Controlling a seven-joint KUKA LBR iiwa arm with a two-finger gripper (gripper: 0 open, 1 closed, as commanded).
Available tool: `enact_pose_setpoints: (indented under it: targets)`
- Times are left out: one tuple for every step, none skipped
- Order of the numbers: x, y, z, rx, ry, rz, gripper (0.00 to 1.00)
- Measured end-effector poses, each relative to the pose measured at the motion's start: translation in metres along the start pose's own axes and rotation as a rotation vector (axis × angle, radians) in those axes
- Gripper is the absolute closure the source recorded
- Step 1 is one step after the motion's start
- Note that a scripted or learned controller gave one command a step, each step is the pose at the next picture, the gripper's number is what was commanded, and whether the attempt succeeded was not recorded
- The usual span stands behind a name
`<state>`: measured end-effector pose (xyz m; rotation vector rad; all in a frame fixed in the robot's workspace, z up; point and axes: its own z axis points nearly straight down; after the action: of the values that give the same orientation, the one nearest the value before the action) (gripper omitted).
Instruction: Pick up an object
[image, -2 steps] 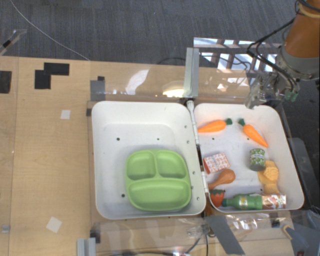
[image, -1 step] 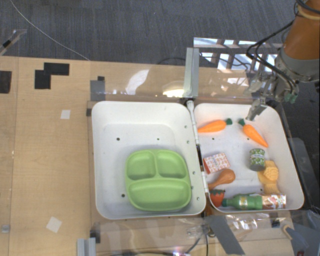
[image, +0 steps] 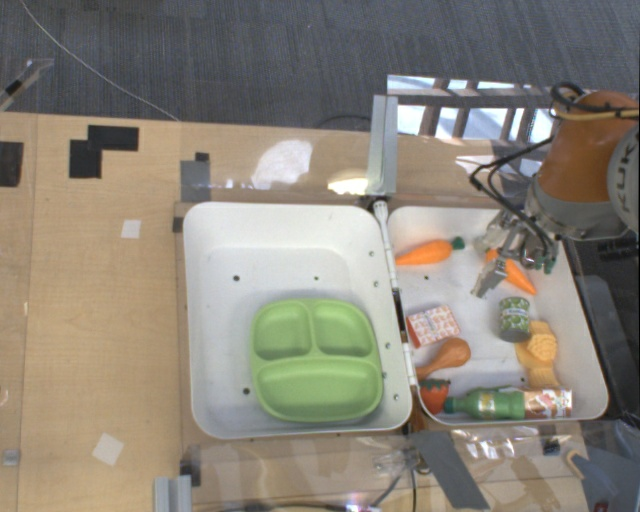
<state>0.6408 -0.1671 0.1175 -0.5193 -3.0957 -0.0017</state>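
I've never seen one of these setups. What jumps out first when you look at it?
The bright green divided plate lying alone in the left white bin. Then the right white bin, crowded with toy food, such as an orange carrot. The grey and orange robot arm hangs its gripper over another carrot.

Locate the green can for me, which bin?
The green can stands in the right bin, toward its right side, just below the small carrot by the gripper and just above the corn cob.

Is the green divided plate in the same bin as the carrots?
No, the green divided plate lies alone in the left bin, while both carrots are in the right bin.
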Motion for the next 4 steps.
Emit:
enact_pose_setpoints:
  targets:
    - [0.022,-0.023,0.029,-0.001,-0.014,0.024,0.00]
    - [0.018,-0.021,0.013,-0.002,-0.029,0.017,1.00]
    - [0.018,-0.020,0.014,-0.002,-0.028,0.017,0.00]
    - [0.033,-0.019,0.029,0.000,-0.016,0.027,0.00]
